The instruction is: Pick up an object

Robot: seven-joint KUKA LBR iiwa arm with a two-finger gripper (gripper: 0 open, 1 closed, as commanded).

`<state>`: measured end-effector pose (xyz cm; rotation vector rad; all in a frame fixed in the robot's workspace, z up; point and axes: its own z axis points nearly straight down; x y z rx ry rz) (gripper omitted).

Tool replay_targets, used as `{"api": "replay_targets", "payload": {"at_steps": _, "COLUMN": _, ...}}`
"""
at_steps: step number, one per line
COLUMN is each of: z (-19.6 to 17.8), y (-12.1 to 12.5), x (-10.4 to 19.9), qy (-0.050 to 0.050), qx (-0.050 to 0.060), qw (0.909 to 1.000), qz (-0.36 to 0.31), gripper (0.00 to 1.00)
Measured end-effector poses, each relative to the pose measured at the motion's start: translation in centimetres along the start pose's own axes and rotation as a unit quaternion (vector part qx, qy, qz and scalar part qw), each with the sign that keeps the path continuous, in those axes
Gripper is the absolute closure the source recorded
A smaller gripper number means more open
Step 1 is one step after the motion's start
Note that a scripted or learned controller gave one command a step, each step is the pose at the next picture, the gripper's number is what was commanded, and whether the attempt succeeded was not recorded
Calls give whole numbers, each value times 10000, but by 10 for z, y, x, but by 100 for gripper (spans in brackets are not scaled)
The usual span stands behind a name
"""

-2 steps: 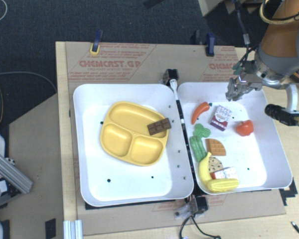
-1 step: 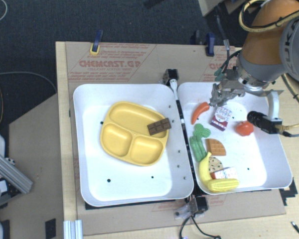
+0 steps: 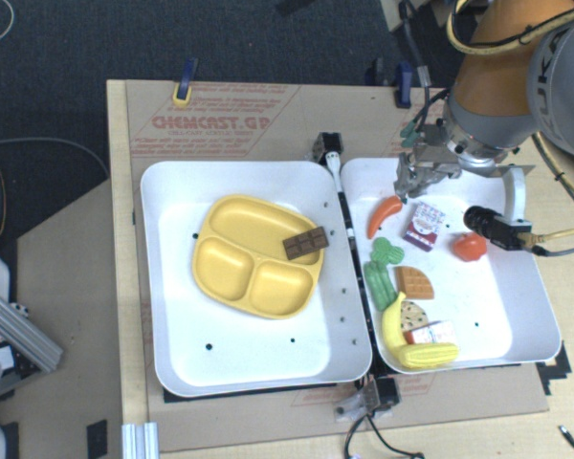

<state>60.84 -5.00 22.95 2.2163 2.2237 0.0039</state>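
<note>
Bench (image 3: pixel 220 122) brown (printed red), two white bins (image 3: pixel 172 333), dark floor (image 3: pixel 124 17).

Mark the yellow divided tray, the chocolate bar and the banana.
yellow divided tray (image 3: pixel 231 228): camera view, floor of its upper compartment.
chocolate bar (image 3: pixel 304 245): camera view, middle of its top face.
banana (image 3: pixel 392 321): camera view, middle of its curved body.
</note>
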Motion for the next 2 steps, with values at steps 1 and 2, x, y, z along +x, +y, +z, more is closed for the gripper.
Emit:
{"api": "replay_targets", "payload": {"at_steps": 1, "z": 15, "y": 2, "x": 11, "qy": 0, "qx": 30, "qw": 10000, "qz": 9, "gripper": 100}}
{"api": "replay_targets", "payload": {"at_steps": 2, "z": 13, "y": -4, "x": 4, "qy": -1, "qx": 23, "qw": 10000, "qz": 21, "gripper": 100}}
